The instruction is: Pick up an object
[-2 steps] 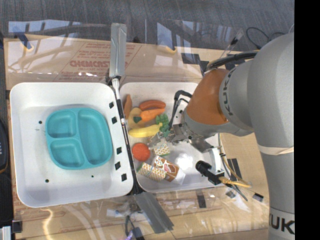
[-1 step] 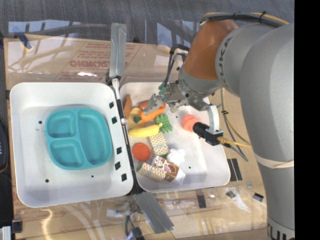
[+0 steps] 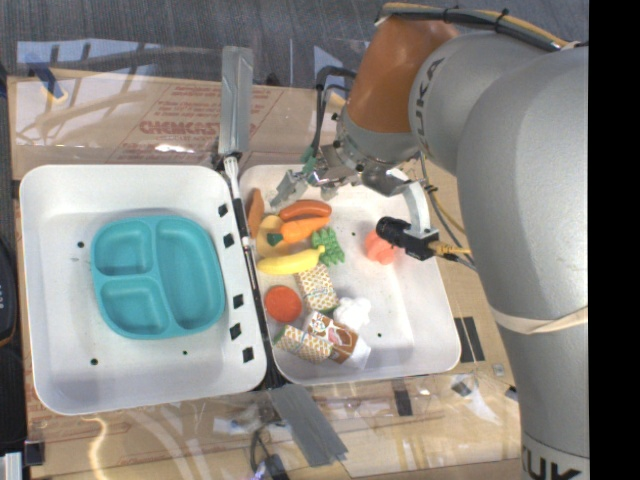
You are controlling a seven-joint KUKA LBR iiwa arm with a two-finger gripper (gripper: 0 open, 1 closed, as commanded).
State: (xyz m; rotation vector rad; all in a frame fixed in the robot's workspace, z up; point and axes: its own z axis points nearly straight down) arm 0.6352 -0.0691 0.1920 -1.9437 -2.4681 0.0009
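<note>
The right bin [image 3: 425, 313] holds a heap of toy food. A red sausage-like piece [image 3: 305, 210] lies on an orange carrot [image 3: 298, 231], with a yellow banana [image 3: 289, 262] and a green leafy piece [image 3: 327, 245] just below. Nearer the front are a red-orange ball [image 3: 282, 302], a patterned cracker box [image 3: 319, 286], a printed snack pack [image 3: 318, 341] and a small white item [image 3: 352, 314]. A pink piece [image 3: 380, 249] lies to the right. My gripper [image 3: 308, 181] hangs over the bin's far left corner, just above the red piece, open with nothing between its fingers.
The left bin [image 3: 50, 268] holds a teal divided tray [image 3: 157, 274]. A brown sausage [image 3: 255, 211] leans by the wall between the bins. A black fitting with cable [image 3: 406, 238] juts from the arm over the right bin. Cardboard [image 3: 130, 118] lies behind both bins.
</note>
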